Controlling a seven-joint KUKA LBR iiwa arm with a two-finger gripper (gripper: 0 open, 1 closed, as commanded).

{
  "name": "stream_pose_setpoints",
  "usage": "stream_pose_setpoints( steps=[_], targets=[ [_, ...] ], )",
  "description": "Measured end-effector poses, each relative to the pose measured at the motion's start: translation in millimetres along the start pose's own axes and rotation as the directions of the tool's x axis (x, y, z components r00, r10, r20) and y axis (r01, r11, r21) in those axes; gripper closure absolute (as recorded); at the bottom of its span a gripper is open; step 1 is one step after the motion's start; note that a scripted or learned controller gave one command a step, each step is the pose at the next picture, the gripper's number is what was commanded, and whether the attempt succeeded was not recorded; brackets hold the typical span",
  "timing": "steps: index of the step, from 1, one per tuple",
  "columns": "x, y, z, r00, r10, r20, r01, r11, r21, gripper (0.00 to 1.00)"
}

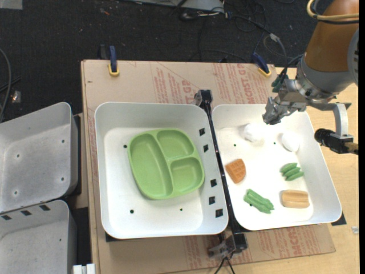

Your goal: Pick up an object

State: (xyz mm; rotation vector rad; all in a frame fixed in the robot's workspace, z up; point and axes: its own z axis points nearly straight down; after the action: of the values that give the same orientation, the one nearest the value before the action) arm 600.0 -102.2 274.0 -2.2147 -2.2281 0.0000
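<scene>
Dark floor strewn with cables surrounds the worktop (148, 76), a brown board carrying two white bins. Left bin (108, 170) holds a green divided tray (165, 163) at its centre. Right bin (325, 201) holds six small things: a white lump (251, 133) at 11 o'clock, a white egg (290, 142) at 1 o'clock, an orange piece (235, 170) at 9 o'clock, a green pod (292, 171) at 3 o'clock, a second green pod (258, 201) at 6 o'clock, and a tan bun (295, 198) at 5 o'clock. The arm (331, 39) enters from 2 o'clock; its end effector (275, 115) hangs over the right bin's far edge, near the white lump. I cannot tell how it is set, and nothing shows in its grasp.
</scene>
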Motion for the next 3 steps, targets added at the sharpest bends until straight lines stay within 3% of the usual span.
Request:
stream_pose_setpoints(
  steps=[1, 3],
  targets=[
    [55, -2, -2, 1.000, -0.002, -0.001, 0.002, 1.000, 0.000, 1.00],
    [146, 4, 31, 1.000, -0.001, -0.001, 0.001, 1.000, 0.002, 1.00]
  ],
)
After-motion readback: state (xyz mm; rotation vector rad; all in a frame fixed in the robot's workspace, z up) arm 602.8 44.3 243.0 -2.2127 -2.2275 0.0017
